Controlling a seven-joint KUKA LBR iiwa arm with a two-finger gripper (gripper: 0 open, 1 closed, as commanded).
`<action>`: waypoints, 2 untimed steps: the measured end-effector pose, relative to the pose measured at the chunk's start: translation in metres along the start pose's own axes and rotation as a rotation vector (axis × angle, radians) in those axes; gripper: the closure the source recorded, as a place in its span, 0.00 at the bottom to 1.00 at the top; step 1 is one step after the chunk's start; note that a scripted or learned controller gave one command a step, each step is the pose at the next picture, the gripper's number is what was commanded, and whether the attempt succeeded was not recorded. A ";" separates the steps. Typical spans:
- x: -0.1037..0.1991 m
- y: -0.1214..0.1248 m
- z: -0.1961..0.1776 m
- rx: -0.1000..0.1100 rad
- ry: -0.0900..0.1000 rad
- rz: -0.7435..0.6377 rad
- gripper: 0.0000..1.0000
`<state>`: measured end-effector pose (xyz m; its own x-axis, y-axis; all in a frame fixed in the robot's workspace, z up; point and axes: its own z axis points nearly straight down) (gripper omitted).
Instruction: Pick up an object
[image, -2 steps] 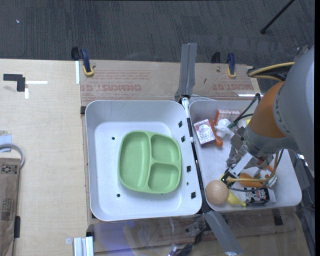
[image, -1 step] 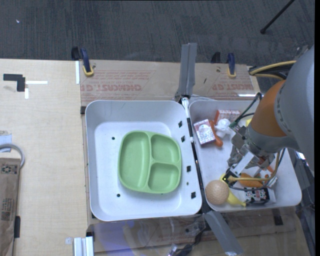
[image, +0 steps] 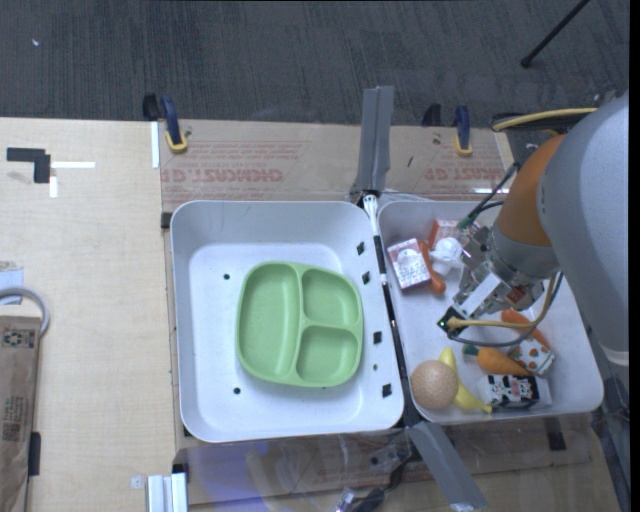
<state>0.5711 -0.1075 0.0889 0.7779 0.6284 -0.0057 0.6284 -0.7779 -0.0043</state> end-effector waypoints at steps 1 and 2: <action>-0.007 -0.010 0.000 0.002 -0.001 0.089 1.00; -0.008 -0.010 -0.006 0.007 -0.007 0.085 1.00</action>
